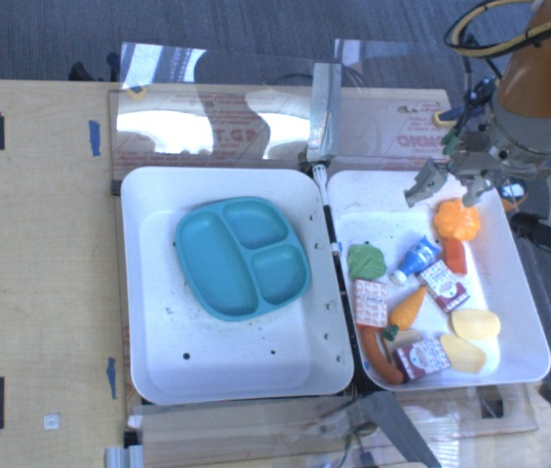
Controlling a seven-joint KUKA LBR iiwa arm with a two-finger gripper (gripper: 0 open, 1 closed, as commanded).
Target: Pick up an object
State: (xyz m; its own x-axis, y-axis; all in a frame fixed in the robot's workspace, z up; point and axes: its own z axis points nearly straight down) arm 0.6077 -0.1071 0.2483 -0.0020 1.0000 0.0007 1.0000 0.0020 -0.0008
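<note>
Your gripper [448, 184] hangs with its metal fingers spread apart and nothing between them over the right bin [529, 300], just above the round, bumpy orange fruit [457, 220], while a smooth teal three-compartment plate [243, 256] fills the left bin [148, 291].

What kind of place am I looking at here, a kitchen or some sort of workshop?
Most likely a robot lab test bench, not a kitchen. Two shallow white bins sit side by side; one holds a blue divided plate, the other a jumble of toy food. A grey and orange robot arm reaches in above them.
</note>
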